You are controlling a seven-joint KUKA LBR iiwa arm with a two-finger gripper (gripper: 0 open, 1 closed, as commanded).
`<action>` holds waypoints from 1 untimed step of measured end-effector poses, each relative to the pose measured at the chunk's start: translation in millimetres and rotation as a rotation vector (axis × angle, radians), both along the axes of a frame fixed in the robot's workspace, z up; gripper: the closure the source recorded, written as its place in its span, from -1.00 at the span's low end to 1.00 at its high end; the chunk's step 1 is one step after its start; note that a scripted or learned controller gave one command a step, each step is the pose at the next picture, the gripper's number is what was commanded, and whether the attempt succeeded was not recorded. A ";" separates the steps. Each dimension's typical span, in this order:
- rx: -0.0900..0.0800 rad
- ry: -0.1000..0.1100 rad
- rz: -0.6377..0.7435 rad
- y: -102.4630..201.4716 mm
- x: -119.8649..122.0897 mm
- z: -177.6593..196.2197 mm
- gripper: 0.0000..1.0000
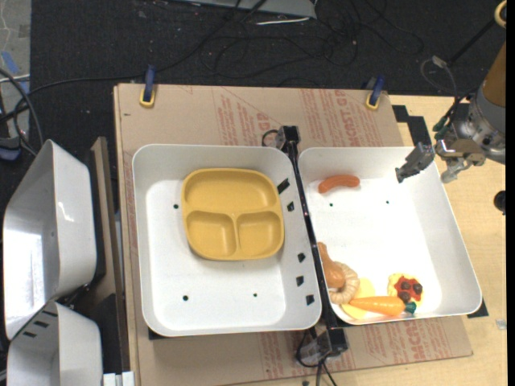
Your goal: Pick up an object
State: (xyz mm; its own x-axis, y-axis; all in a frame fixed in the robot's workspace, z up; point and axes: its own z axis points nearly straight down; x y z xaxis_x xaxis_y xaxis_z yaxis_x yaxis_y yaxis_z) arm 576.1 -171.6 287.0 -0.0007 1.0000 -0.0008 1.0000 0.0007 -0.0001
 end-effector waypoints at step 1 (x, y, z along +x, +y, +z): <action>0.002 0.006 -0.002 1.4 -9.6 -59.0 -1.00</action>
State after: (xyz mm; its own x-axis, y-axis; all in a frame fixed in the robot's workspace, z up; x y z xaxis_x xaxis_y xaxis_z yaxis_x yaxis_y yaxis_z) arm 566.5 -170.2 228.0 0.0014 1.0000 0.0010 1.0000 -0.0014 -0.0061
